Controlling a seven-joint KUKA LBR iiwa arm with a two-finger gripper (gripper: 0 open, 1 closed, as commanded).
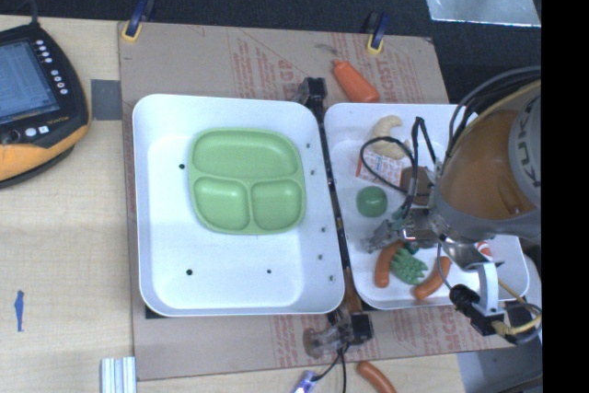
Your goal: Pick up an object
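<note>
My gripper (394, 239) is low inside the right bin (345, 198), at the end of the grey arm with the orange band (483, 170). Right under it lie an orange sausage (383, 266) and a green broccoli-like piece (408, 268). A second orange sausage (431, 281) lies just to their right. Up and to the left of the gripper sits a green round object (371, 201). Farther back are a white and red packet (381, 166) and a cream curved piece (387, 123). The arm hides the right part of this bin.
The left bin (161, 198) holds a green divided plate (248, 180). An orange carrot-like object (354, 81) lies on the cardboard behind the bins; another orange piece (375, 375) lies in front. A teach pendant (37, 101) rests at far left.
</note>
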